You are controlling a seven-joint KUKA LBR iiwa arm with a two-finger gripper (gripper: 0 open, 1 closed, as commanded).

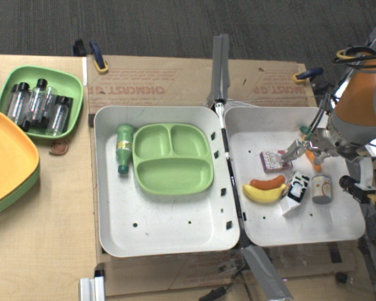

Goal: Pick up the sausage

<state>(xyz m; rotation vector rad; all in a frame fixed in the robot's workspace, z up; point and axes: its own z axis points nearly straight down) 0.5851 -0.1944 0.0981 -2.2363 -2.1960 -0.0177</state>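
The sausage (267, 182) is a short red-orange link lying in the right bin (338, 227), resting against the top of a yellow banana (263, 194). My gripper (305, 156) hangs over the upper right part of that bin, up and to the right of the sausage and apart from it. Its fingers are spread open, one reaching toward a pink packet (272, 161). A small orange piece (316, 158) lies below, between the fingers; nothing is gripped.
A black-and-white item (296, 187) and a small grey can (321, 189) lie right of the sausage. The left bin (169, 231) holds a green divided plate (172, 157) and a green bottle (123, 148). Yellow plates (9, 162) and a green tray of bottles (41, 102) sit far left.
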